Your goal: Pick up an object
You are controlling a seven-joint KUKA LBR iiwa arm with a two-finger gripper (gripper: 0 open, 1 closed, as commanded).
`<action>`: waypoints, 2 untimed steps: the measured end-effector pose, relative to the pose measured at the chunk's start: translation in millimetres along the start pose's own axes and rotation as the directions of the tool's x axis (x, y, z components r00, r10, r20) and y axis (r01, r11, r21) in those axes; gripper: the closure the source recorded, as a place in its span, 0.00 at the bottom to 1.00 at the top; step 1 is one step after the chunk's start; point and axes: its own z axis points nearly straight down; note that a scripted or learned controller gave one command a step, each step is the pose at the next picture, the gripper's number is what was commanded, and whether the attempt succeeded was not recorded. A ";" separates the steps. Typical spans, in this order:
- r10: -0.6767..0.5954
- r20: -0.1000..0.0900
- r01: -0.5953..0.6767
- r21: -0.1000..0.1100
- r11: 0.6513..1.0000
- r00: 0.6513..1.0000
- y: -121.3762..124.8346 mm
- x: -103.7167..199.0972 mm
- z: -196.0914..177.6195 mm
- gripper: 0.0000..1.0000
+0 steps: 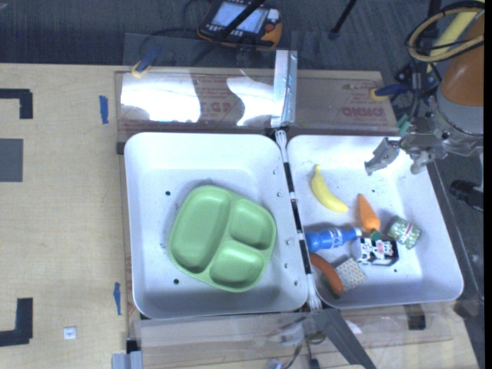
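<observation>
gripper (398, 158) spread wide, holding nothing, above right bin (438, 229); banana (327, 191), carrot (368, 214) near

This is a robotics lab, not a home. A wooden bench (54, 206) marked with black tape carries two white bins (154, 167), left of and below the gripper (398, 158). Behind the bench, up and left of the gripper, a handheld control pendant (238, 21) lies on grey carpet among tripod legs (350, 6) and cables.
</observation>
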 end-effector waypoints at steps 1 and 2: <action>-0.241 0.000 0.241 -0.001 0.971 0.971 5.9 10.8 130.4 0.00; -0.239 0.001 0.239 -0.007 0.971 0.971 -10.5 -28.7 151.7 0.00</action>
